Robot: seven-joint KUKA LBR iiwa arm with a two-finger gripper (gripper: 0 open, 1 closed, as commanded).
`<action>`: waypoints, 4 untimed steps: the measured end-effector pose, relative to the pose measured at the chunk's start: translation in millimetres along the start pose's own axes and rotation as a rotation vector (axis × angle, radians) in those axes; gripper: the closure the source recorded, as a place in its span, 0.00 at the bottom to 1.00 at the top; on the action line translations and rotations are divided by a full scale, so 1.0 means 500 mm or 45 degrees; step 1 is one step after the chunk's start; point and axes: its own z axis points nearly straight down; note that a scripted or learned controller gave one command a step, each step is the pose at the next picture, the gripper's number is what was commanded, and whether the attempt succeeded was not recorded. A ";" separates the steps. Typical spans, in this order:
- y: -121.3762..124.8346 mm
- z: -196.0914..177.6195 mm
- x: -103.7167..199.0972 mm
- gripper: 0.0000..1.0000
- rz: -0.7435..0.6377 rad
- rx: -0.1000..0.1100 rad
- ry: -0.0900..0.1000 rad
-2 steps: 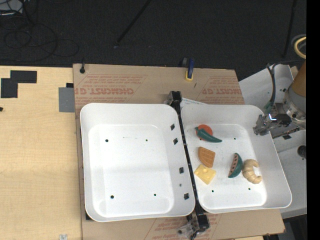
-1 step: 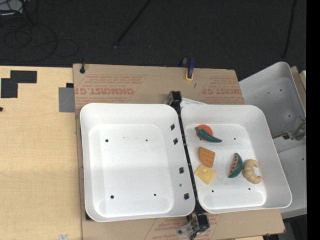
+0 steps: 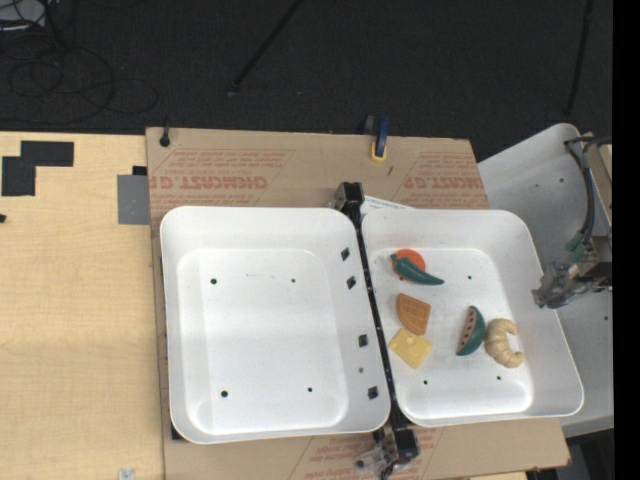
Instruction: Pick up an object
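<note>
White plastic made up both shallow bins, side by side on a cardboard sheet (image 3: 300, 163) over the table (image 3: 70, 298). At the frame's right edge the arm was mostly cut off, with a thin curved part and a small dark-grey mass just past the right bin's outer wall. I took that mass for the claw (image 3: 566, 286), but it was too small and blurred to read, so I cannot tell whether it was released or clenched, nor whether it touched the bin. Nothing could be made out in its grip.

The left bin (image 3: 180, 298) showed a bare floor with a few dark dots. The right bin (image 3: 540, 268) held the objects, all lying on its floor and apart from the claw: a red and green vegetable toy (image 3: 412, 266) nearest the far wall, an orange-brown wedge (image 3: 413, 313) below it, a pale yellow cheese-like block (image 3: 411, 348) just beside that wedge, and further right a watermelon slice (image 3: 470, 330) close against a tan croissant (image 3: 504, 341). Whether those last two touched was unclear.
</note>
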 end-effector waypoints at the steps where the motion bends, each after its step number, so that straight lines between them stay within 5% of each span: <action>1: 0.001 -0.059 -0.096 1.00 0.006 -0.008 -0.007; 2: 0.002 0.076 0.080 1.00 -0.005 0.006 0.004; 3: 0.091 0.158 0.207 1.00 -0.005 0.002 0.001; 4: 0.101 0.030 0.347 1.00 -0.007 -0.010 -0.001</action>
